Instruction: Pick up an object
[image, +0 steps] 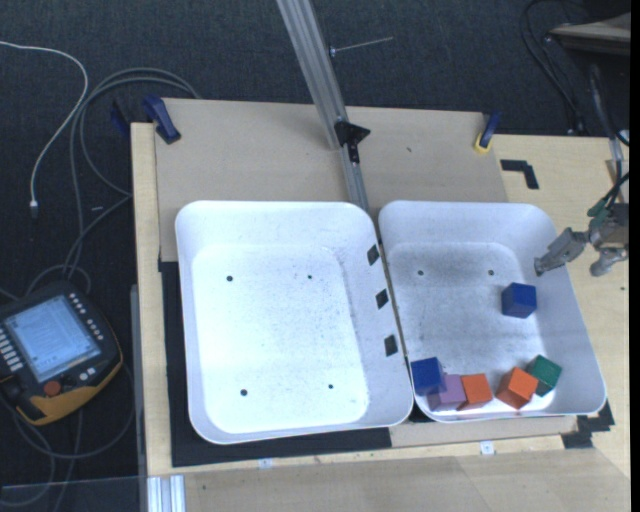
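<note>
The gripper (578, 258) is hovering at the right bin's (455, 218) right rim, its fingers (553, 257) spreading apart and pinching nothing. A blue cube (518, 299) is sitting alone near it, while another blue cube (426, 375), purple (449, 391), two orange (476, 389) and green (545, 372) blocks are crowding the front edge.

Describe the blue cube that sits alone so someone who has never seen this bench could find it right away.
Look at the right bin, the one nearest the gripper. The lone blue cube lies toward its right wall, apart from the cluster along the near rim. The other blue cube sits in that cluster, beside a purple block.
</note>
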